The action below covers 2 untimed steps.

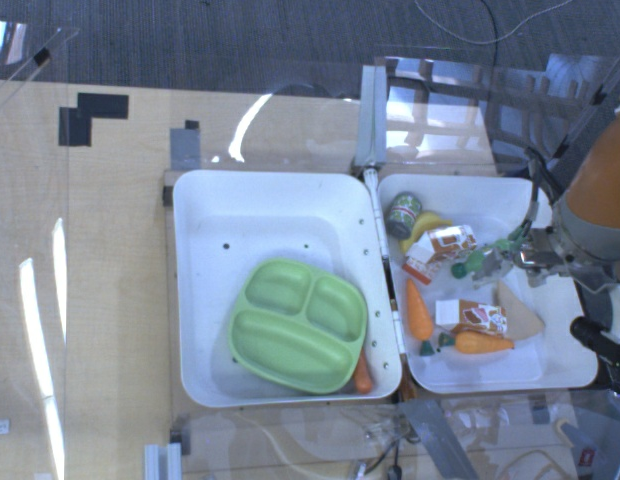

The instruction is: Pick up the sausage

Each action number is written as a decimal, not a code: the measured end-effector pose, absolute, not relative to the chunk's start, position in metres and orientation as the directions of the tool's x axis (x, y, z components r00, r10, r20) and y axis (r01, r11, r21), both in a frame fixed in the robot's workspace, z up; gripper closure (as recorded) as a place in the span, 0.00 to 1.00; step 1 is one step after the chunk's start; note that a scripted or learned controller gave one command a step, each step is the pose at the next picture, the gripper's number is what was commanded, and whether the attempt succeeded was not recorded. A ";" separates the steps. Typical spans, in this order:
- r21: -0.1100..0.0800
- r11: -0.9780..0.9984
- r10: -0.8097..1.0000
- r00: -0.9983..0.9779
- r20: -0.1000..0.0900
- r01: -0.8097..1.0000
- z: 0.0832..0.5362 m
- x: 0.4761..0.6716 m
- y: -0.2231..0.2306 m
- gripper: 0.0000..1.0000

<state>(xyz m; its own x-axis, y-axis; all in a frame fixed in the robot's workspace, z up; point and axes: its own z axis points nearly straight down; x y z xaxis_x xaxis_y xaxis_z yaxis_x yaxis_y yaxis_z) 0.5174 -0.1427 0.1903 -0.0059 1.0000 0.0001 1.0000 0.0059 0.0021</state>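
Orange sausage (362, 375) by green plate (298, 325), far left of claw (538, 258); cannot tell claw open or closed.

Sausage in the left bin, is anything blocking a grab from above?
Yes. The green divided plate covers part of the sausage, which lies close against the left bin's right wall.

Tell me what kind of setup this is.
Likely a robot pick-and-place test cell, not a kitchen: two white bins on a bench, toy food like a carrot and can, loose cabling on carpet.
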 end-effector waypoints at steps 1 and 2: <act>0.005 0.088 0.996 -0.088 0.000 0.996 0.093 0.558 -0.088 0.00; 0.009 0.062 0.998 -0.062 0.001 0.998 0.088 0.596 -0.105 0.00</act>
